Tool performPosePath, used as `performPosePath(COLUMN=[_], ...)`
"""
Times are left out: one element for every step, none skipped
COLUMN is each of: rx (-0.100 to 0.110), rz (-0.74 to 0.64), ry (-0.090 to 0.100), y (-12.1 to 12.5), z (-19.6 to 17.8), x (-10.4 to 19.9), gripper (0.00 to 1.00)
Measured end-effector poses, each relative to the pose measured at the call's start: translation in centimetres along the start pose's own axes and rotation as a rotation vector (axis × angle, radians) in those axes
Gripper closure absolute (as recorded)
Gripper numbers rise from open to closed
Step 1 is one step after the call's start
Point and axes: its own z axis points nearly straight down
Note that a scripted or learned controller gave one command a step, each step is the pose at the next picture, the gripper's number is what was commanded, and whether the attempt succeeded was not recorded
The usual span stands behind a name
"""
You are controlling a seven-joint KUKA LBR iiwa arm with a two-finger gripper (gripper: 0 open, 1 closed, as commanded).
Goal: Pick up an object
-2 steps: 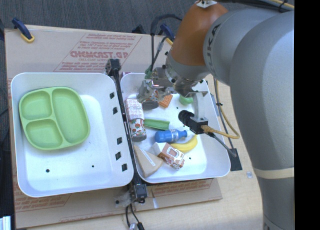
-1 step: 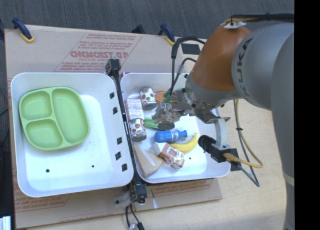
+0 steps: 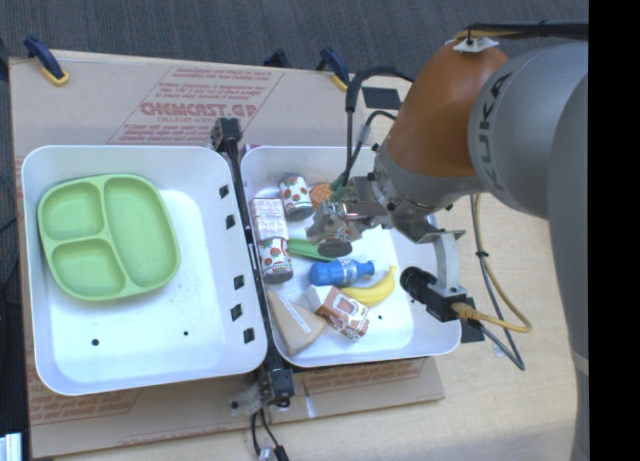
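1. The claw (image 3: 332, 229) is down among the clutter in the right bin (image 3: 425, 334), over the middle of the pile. Whether it is apart or together I cannot tell; the wrist hardware hides it.
2. No object is visibly lifted or clamped, so the pick looks not yet done. Judging by position, the nearest candidates are the green marker (image 3: 308, 249) just below the claw and the blue bottle (image 3: 340, 272) beside it.
3. Close around these lie the banana (image 3: 372, 287) touching the bottle's right end, a red-and-white carton (image 3: 345, 314) toward the near wall, a tan wedge (image 3: 292, 324) at the near left corner, a patterned can (image 3: 295, 194) at the far side, and a wrapped packet (image 3: 270, 234) along the left wall.
4. What is left: close on one item, raise it clear of its neighbours.
5. Room is tight. Items touch or overlap, and the right bin's walls hem the pile on all sides; straight up looks the freest way out.
6. The left bin (image 3: 130, 349) holds a green divided plate (image 3: 105, 237) at its far left, with bare white floor near and to the right.
7. Both bins sit on cardboard (image 3: 200, 104) on the tabletop (image 3: 520, 399).
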Motion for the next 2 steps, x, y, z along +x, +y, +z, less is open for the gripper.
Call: performPosePath(rx=[0.000, 0.000], rz=[-0.005, -0.010], ry=[0.000, 0.000], y=[0.0, 0.1], z=[-1.0, -2.0], x=[0.0, 0.1], gripper=[1.00, 1.00])
